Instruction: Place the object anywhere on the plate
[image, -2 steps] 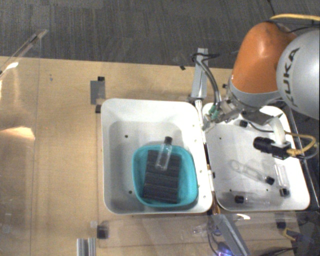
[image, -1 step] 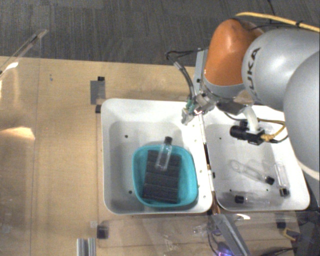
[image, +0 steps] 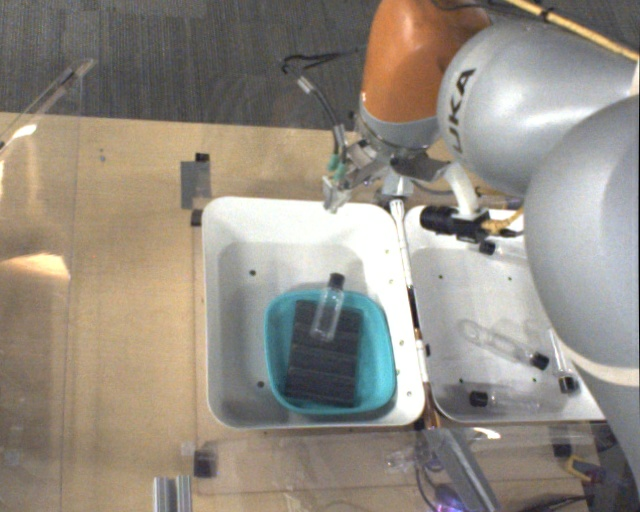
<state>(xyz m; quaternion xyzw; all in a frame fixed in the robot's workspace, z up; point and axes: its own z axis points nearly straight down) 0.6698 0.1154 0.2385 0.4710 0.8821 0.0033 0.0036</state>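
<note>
A: Above the far rim of the left bin we see the claw, hanging off the orange band of the arm. We can't tell its state from this angle, and we see nothing held in it.

B: Task object?

A: Clear bottle with a black cap, lying on the teal plate in the left bin, cap pointing toward the far wall. It rests on a dark ribbed block that covers most of the plate's middle. Well apart from the claw.

B: So it's on the plate, via the block.

A: That's how we read it. Plate sits in the near half of the bin, near the right wall.

B: Right bin?

A: Right bin holds a second clear bottle lying flat, plus a small black piece near its front edge. Arm covers its right part.

B: Desk?

A: Desk is light wood, with small black brackets by the left bin's corners.
</note>
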